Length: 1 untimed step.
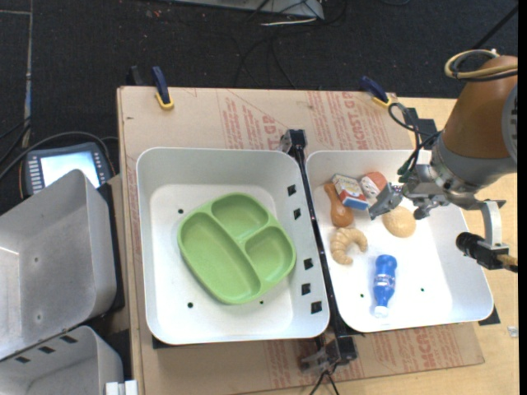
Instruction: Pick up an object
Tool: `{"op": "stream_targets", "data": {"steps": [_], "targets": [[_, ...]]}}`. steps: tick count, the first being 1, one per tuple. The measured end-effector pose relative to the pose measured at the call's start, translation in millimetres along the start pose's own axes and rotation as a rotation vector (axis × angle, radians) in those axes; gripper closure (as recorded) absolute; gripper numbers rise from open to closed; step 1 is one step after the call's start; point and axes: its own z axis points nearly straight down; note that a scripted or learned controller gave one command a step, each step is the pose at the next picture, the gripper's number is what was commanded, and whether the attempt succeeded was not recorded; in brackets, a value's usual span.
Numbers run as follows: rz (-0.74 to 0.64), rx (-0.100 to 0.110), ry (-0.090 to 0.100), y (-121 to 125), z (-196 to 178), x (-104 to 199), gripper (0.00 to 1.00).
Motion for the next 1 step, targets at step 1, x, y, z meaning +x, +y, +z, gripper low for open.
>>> {"op": "stream_targets", "data": {"steps": [1], "targets": [[-0.002, -0.011, -0.002, 2.7, -5.7, 0.1, 0.00]]}}
